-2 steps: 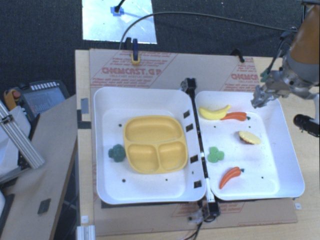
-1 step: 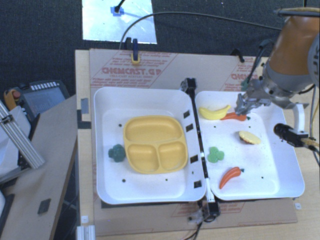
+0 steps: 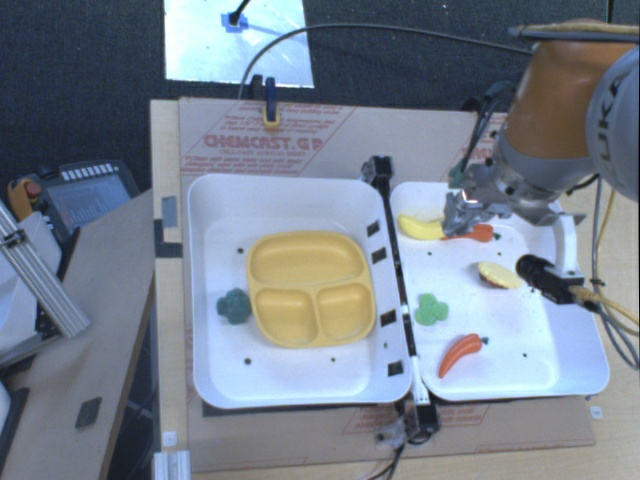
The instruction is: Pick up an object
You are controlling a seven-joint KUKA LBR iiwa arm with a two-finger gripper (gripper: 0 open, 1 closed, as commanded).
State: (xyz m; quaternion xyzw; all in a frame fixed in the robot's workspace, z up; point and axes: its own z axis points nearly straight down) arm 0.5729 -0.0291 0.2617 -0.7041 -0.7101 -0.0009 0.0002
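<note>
Jaws' spacing cannot be told; gripper [image 3: 462, 211] low in right bin [image 3: 575, 368], just over banana [image 3: 421, 228] and touching small carrot [image 3: 478, 233] — crowding risks nipping both or skidding off.

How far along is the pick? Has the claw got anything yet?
Done: the arm has reached the right bin. In hand: the claw sits low at the bin's back, over the banana and a small carrot; nothing visibly gripped. Left: grasp and lift. The green piece, bigger carrot and apple slice lie untouched.
</note>
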